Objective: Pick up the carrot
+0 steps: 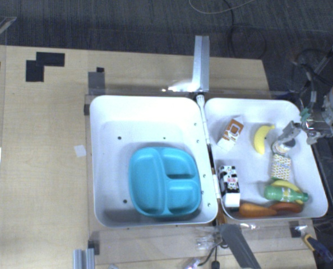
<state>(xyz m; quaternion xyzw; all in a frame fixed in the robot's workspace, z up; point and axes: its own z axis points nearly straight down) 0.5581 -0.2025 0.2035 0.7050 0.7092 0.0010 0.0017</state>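
The carrot is orange and lies flat along the front wall of the right bin, its thick end to the left by a cow-print carton. A green bottle lies just behind it. My gripper hangs over the right bin's far right part, beside a banana and above a small silvery object. It is well behind the carrot and not touching it.
A brown-and-white carton and a patterned packet also lie in the right bin. A dark red item lies at the carrot's right end. The left bin holds a blue divided plate.
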